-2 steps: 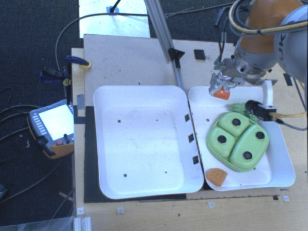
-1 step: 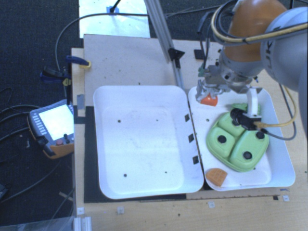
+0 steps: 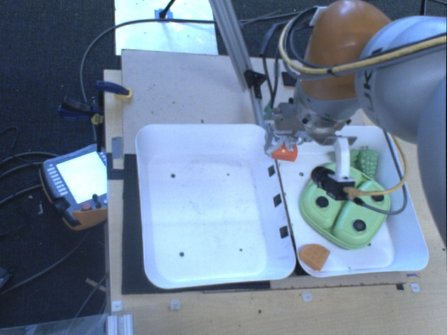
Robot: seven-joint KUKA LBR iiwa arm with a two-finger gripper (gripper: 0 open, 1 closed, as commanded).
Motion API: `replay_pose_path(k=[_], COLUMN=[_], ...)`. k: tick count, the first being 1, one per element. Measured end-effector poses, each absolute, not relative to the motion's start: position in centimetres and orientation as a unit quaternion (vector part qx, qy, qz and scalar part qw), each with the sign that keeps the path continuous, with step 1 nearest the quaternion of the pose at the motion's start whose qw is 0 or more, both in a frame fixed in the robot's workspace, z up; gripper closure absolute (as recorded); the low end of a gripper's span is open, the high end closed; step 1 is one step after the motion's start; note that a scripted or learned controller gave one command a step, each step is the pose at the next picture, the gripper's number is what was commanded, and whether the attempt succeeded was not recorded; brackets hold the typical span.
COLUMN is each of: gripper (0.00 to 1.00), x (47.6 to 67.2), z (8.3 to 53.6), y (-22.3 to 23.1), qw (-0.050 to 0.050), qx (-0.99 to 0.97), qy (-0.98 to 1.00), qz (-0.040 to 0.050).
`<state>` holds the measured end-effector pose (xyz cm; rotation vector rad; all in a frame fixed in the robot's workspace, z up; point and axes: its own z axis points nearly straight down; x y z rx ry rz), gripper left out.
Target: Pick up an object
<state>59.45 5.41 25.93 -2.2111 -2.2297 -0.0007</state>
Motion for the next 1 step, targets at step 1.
replay_pose_path(k=[1], gripper=[1.0], x=[56.6], z=[25.07], y=[9.09], qw=[0.001], qx=[-0.704], qy=[-0.71], qz=[0.0004])
